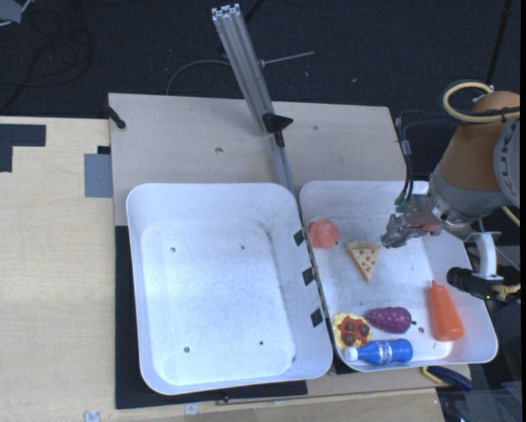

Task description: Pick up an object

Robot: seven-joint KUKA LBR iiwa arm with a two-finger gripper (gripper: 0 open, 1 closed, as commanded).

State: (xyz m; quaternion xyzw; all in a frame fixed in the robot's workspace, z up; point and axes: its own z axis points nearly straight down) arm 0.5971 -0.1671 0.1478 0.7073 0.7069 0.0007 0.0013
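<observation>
My gripper [395, 237] hangs over the right bin [395, 196], just right of a yellow pizza-slice toy [364, 259]. Nothing shows between its fingers. A pink-red ball-like toy [324, 232] lies at the bin's left side. Along the front lie a purple grape bunch [389, 318], a yellow and red toy [352, 330] and a blue bottle [383, 352]. An orange bottle [443, 311] lies at the right.
The left bin [157, 209] sits beside the right one, joined by black clips [308, 275]. A slanted aluminium bar [250, 69] rises behind the bins. The arm's grey and orange body [478, 161] overhangs the right bin's far right corner.
</observation>
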